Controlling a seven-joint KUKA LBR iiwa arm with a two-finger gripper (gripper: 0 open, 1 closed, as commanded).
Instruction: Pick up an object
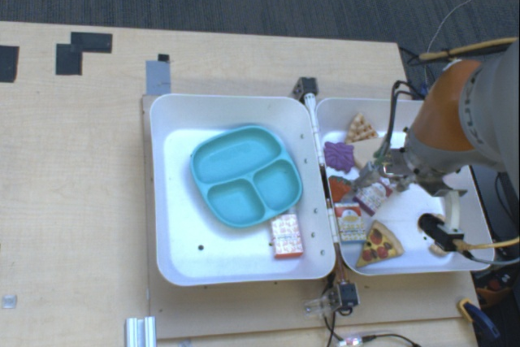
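Note:
My gripper (pixel 382 174) hangs low over the middle of the right bin (pixel 406 256). Just below and left of it lies a small pale packet with a red label (pixel 372 197), close to the gripper; whether they touch I cannot tell. Around it lie a purple toy (pixel 340 155), a red piece (pixel 339 189), a small red and white carton (pixel 351 223), a pizza slice toy (pixel 380 245) at the front and a tan wedge (pixel 361 128) at the back.
The left bin (pixel 175 256) holds a blue three-compartment plate (pixel 246 175) and a small patterned red and white box (pixel 286 236) at its front right. The wall between the bins (pixel 321 175) runs just left of the right bin's objects.

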